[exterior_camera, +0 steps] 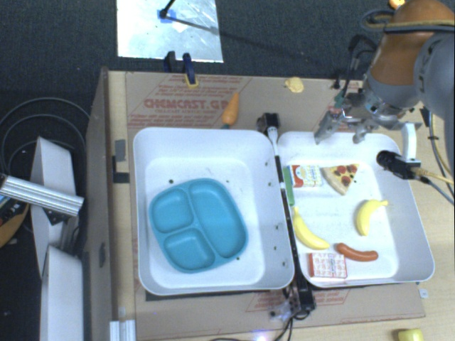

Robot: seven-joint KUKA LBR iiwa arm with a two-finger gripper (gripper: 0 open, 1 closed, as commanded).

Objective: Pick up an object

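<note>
Two shallow white bins sit side by side on the bench; the left bin (153,190) carries a blue divided tray (197,223) lying flat near its middle, apparently a spare place and no part of the picking; the right bin (419,251) carries the loose items, spread apart in a single layer, presumably so that each may be taken without disturbing its neighbours. Within the right bin: a small carton (306,175) at 10 o'clock; a pizza slice (341,176) just beside it at 12 o'clock; a short banana (370,215) toward 3 o'clock; a longer banana (308,233) along the left wall at 8 o'clock; a sausage (357,252) at 6 o'clock; a red-and-white packet (328,266) at 7 o'clock, against the near rim. An orange carrot (231,109) lies outside the bins, on the cardboard at the left bin's 12 o'clock.

The gripper (343,132) hangs over the far rim of the right bin, at the bin's 12 o'clock, above and beyond the pizza slice and carton; its fingers are spread wide, released, with nothing between them and touching no item; every candidate object rests in the bin, so the pick is judged not yet begun; the pizza slice and carton lie nearest.
</note>
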